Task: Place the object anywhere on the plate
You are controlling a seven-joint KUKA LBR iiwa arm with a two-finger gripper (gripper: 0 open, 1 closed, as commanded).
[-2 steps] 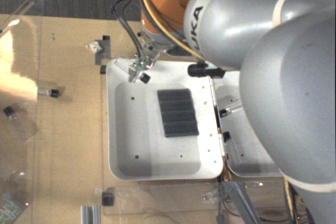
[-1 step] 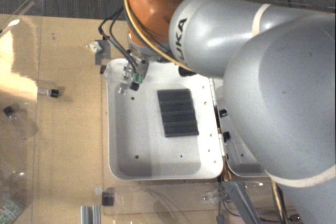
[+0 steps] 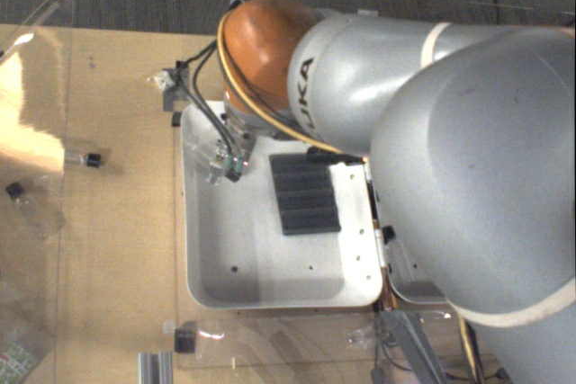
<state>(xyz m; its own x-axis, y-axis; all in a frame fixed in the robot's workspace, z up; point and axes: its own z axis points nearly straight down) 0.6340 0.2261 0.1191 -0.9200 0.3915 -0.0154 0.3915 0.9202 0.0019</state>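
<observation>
Here, left to right: bare wooden counter (image 3: pixel 99 265), then the left white bin (image 3: pixel 202 283). The hand (image 3: pixel 227 165) sits near the bin's upper-left wall, just inside the rim; fingers' state can't be told. A dark ridged plate (image 3: pixel 306 193) lies right of it, w/ open floor below. The arm (image 3: pixel 432 130) covers the right side.

Black letters "UKA", probably KUKA, on grey arm (image 3: pixel 360 76).
</observation>
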